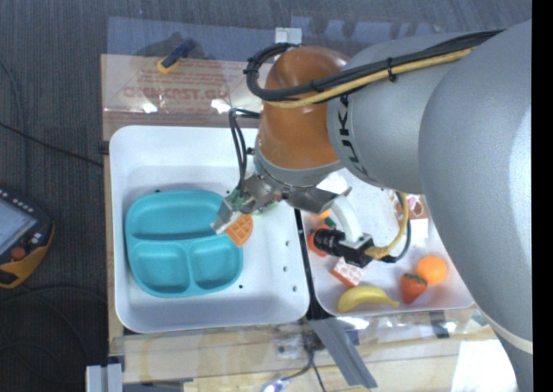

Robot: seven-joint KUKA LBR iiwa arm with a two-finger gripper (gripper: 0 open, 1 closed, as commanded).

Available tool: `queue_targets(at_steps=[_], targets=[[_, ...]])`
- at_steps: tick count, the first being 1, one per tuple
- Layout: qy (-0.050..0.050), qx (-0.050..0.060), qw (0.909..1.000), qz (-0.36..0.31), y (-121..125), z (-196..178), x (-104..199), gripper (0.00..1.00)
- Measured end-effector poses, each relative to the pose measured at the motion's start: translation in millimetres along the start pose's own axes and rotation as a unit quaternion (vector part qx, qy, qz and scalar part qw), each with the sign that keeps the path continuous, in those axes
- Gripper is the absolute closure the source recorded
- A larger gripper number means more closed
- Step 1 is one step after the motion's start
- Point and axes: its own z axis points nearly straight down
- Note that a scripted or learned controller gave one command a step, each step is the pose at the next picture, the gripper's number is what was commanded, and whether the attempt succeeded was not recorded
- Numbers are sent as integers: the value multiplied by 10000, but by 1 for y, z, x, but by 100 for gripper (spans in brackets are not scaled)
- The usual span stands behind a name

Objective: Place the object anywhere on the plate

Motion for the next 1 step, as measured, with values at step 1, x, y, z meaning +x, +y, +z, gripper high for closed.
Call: queue_targets(at_steps=[1], targets=[[0,-4,10000,5,0,0,-1,0]])
